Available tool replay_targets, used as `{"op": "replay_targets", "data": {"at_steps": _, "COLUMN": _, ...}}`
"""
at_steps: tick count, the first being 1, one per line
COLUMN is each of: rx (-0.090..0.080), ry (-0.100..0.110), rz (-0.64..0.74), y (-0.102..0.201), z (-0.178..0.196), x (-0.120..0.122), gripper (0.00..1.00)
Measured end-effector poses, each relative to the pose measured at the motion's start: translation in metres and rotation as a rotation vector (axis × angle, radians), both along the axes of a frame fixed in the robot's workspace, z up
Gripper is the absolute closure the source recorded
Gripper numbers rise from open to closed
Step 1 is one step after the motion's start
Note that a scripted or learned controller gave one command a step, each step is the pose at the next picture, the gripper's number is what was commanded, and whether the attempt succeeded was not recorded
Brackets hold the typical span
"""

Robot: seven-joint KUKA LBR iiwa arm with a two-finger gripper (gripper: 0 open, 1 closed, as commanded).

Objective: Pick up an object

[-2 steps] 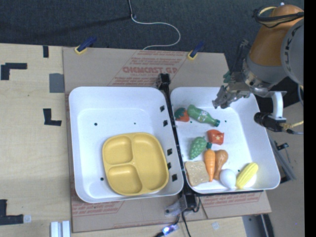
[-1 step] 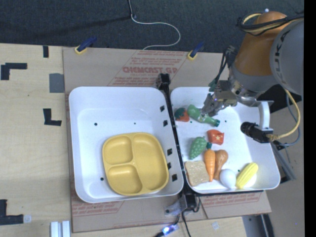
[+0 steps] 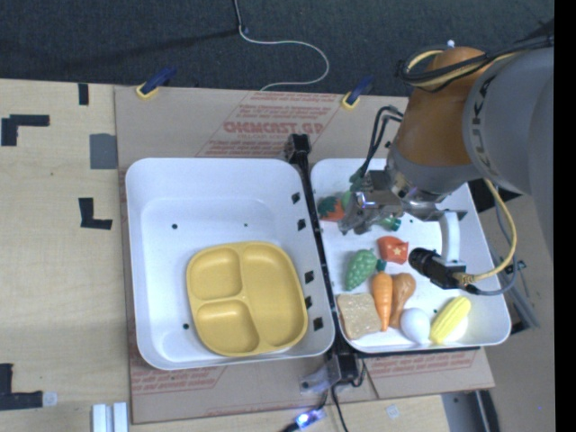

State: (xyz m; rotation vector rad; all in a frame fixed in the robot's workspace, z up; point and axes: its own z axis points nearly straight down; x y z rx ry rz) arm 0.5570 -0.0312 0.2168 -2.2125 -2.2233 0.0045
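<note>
My gripper (image 3: 363, 216) hangs low over the upper left part of the right bin (image 3: 486, 241), under the grey and orange wrist. Just left of it lies a small orange and green toy (image 3: 333, 208), partly hidden by the gripper. Below it sit a red toy (image 3: 392, 248), a green bumpy toy (image 3: 362, 268), a carrot (image 3: 382, 299) and an orange piece (image 3: 402, 287). Along the bin's front lie a bread slice (image 3: 357, 315), a white egg (image 3: 415, 324) and a yellow corn cob (image 3: 450, 319).
The left bin (image 3: 153, 196) bears a yellow divided plate (image 3: 245, 297). A black cylinder (image 3: 434, 268) on the arm's cabling hangs over the right bin. The black divider (image 3: 310, 232) runs between the bins. The arm's bulk covers the right bin's far corner.
</note>
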Motion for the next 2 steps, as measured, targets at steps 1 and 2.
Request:
{"op": "replay_targets", "data": {"at_steps": 1, "rx": -0.001, "ry": -0.001, "rz": -0.002, "y": 0.027, "z": -0.003, "x": -0.023, "gripper": 1.00}}
{"op": "replay_targets", "data": {"at_steps": 2, "rx": -0.001, "ry": -0.005, "rz": -0.004, "y": 0.021, "z": 0.018, "x": -0.025, "gripper": 1.00}}
